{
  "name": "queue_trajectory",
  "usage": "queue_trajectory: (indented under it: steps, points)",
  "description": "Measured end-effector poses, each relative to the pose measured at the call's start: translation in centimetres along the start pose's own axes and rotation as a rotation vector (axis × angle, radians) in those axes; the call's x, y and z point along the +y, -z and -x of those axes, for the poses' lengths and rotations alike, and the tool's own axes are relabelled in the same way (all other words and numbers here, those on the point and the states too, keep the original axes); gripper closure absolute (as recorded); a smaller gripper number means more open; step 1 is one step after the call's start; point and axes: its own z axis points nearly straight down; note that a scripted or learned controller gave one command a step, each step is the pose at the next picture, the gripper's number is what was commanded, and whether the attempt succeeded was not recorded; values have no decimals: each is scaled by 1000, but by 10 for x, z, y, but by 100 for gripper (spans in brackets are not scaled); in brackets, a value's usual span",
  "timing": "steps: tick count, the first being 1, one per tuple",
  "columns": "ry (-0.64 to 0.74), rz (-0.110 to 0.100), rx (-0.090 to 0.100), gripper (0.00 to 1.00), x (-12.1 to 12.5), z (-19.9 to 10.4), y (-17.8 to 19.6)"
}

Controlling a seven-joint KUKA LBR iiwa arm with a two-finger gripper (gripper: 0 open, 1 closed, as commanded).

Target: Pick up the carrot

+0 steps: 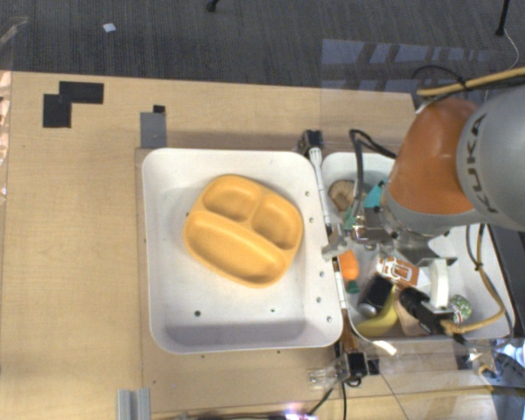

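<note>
nearest the camera, a yellow banana (381, 319) lies by the front wall of the right shallow white bin (360, 329). just beyond it, close to that bin's left wall, sits the small orange carrot (350, 268), partly crowded by neighbouring clutter. the hand (365, 233) hangs just past the carrot, under the grey arm with its orange band (429, 169). i cannot tell from here how far open the hand is, nor whether it has hold of anything; the carrot appears to lie free on the bin floor. i judge the carrot light, stiff and smooth-skinned, so it is likely to slip or roll if pinched near a tapered end. i would take it across its thick middle, keeping clear of the bin wall beside it. farther back in the same bin lies a brown rounded object (341, 194). the left shallow white bin (166, 261) carries a yellow-orange divided plastic plate (243, 230). both bins stand on the pale wooden counter (70, 234).
</note>
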Motion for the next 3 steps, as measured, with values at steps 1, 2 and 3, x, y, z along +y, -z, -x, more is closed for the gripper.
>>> queue_trajectory:
  steps: [1, 2, 3]
  points:
    - [0, 0, 0, 0, 0, 0, 0]
    - [-402, 1, 0, 0, 29, -9, -1]
    - [-40, 0, -1, 0, -22, 25, 0]
